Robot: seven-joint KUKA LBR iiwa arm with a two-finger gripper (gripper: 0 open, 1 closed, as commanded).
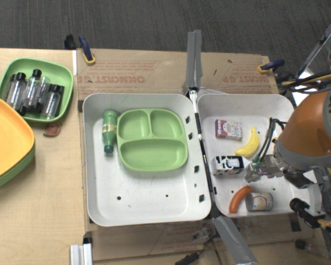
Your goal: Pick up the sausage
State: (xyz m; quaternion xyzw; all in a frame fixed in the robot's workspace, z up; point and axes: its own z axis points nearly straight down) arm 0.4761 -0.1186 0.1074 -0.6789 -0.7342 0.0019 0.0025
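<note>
Lying curved and orange-red, the sausage (pixel 239 198) sits below jaws whose spread I cannot tell.

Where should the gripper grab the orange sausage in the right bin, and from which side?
Probably across the middle of the curved orange sausage, coming straight down: it lies flat and slanted, with a silver can close at its right, so fingers should close across its narrow width.

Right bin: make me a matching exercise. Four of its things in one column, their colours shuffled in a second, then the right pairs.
Things:
1. sausage
2. banana
3. small carton
4. can

Colours:
A. yellow
B. silver with a pale label
C. orange-red
D. purple and white

Pairs: 1-C, 2-A, 3-D, 4-B

All four lie in the right bin.
</note>
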